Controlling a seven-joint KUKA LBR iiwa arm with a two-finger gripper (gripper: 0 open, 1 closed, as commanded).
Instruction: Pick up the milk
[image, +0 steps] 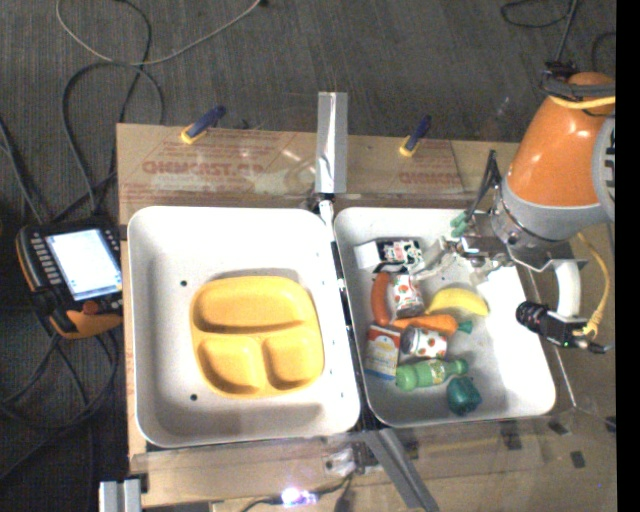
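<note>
Now, seen from above, two white bins sit side by side on the tabletop (140, 170). The left bin (150, 300) holds a yellow tray (258, 333) with three parts. The right bin (520, 385) holds a pile of play food.

The milk (382, 352) is a small carton with red, white and blue on it. It lies near the left wall of the right bin, in the near half. A green bottle (428, 373) lies just beside it on the right, and a dark green thing (463, 396) sits at the bottle's right end. A can with red spots (425, 343) touches the top of the bottle. An orange carrot (428, 323) lies just past the can. A yellow banana (458, 300) lies to the right of that. A red and white cup (405, 294) stands tilted in the middle, with a red sausage shape (380, 298) on its left. A black and white box (398, 252) rests at the far end.

The grey arm with its orange band (555, 155) comes in from the right. The pincer (452, 247) hangs over the far part of the right bin, near the black and white box and well apart from the milk. I cannot tell how its tips stand.
</note>
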